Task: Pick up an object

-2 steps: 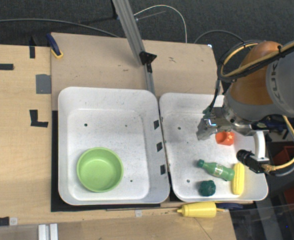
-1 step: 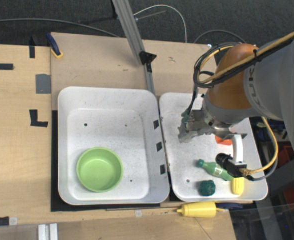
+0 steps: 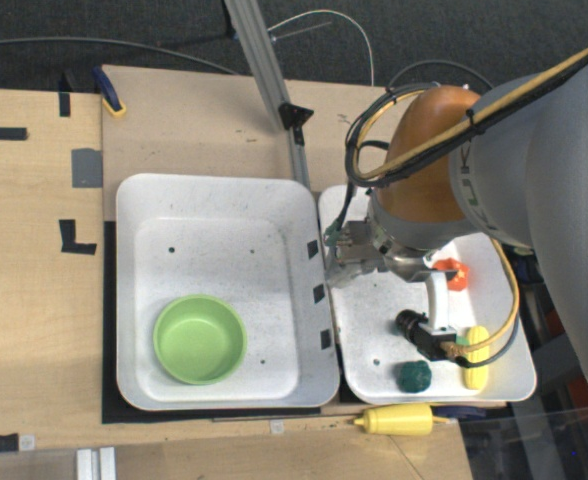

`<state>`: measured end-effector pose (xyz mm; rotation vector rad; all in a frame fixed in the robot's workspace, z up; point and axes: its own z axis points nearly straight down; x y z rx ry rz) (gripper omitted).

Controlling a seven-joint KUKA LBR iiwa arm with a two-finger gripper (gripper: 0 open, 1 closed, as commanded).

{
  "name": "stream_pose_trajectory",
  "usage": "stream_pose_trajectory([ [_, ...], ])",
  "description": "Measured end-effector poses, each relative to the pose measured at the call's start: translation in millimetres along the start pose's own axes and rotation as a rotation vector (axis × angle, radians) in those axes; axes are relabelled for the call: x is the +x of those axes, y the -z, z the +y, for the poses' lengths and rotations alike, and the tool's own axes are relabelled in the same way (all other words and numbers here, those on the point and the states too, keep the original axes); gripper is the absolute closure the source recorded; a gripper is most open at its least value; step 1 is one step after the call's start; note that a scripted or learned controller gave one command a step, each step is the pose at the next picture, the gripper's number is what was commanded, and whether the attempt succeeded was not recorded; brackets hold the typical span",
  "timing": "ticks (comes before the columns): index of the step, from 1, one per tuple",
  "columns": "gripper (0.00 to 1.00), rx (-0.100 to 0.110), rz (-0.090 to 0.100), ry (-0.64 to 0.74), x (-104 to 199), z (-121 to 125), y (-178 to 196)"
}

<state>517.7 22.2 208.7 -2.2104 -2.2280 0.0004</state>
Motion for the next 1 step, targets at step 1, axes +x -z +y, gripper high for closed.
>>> stream_pose_trajectory([
  [1, 1.0, 0.0, 0.0, 0.001, 59.1, -2.0, 9.3],
])
